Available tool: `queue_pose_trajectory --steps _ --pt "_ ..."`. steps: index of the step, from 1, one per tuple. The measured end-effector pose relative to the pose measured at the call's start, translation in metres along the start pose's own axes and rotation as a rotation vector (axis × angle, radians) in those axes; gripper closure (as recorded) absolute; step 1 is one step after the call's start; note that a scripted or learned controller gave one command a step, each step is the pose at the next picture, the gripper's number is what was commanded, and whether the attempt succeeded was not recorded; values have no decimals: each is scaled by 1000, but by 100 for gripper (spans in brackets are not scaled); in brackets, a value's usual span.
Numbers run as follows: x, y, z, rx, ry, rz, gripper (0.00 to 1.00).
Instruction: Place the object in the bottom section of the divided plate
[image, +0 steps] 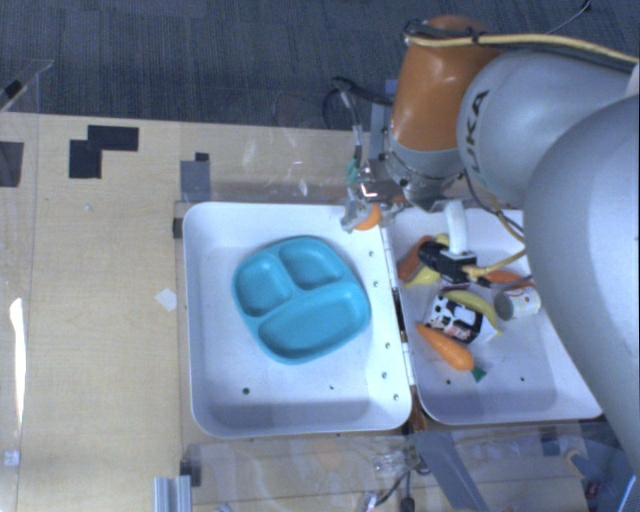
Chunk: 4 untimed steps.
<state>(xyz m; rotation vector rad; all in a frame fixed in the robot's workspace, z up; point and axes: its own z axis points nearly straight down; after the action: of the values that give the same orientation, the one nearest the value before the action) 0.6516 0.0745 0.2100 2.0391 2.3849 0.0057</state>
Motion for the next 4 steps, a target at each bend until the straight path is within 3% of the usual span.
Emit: queue_pose_trajectory --steps 1,2,3,4 --pt "63 -12 82 2 2 -73 100" --pt "63 -10 70 -4 3 -74 100" --pt "105 -50 24 2 2 98 100" --pt "105 -50 24 2 2 99 0"
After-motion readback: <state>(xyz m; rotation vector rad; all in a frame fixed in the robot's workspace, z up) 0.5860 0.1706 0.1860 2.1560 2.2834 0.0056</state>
